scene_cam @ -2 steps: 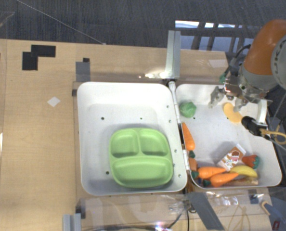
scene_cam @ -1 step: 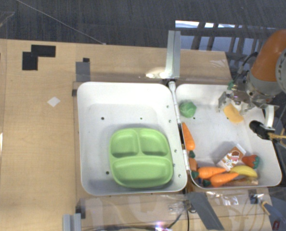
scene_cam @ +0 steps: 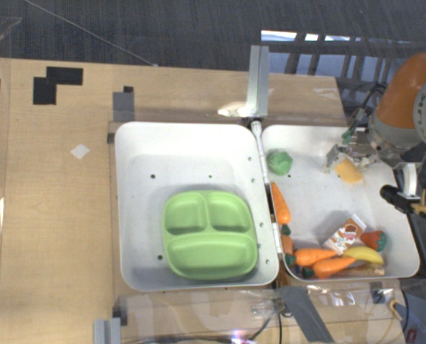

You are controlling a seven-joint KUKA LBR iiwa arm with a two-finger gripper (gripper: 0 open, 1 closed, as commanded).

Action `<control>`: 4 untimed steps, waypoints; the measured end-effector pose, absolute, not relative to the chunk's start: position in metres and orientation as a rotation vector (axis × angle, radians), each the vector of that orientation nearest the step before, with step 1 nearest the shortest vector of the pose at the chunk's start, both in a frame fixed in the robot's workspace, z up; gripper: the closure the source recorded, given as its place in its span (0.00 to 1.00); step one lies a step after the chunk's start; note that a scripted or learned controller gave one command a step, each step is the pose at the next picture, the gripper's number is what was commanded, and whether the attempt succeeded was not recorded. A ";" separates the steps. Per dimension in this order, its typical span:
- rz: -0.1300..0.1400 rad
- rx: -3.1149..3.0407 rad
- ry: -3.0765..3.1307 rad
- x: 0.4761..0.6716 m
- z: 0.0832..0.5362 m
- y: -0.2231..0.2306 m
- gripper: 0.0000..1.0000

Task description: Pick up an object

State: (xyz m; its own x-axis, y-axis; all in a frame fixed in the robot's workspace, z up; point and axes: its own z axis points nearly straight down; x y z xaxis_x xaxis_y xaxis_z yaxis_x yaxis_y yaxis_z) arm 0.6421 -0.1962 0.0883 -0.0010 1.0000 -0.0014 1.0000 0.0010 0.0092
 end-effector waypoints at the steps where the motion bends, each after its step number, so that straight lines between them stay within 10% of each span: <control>1: 0.012 2.121 2.303 0.619 0.090 -0.156 0.00; 2: 0.010 2.222 2.210 0.646 0.088 -0.182 0.00; 3: 0.019 2.210 2.212 0.650 0.102 -0.180 1.00; 4: 0.019 2.210 2.213 0.650 0.102 -0.180 0.00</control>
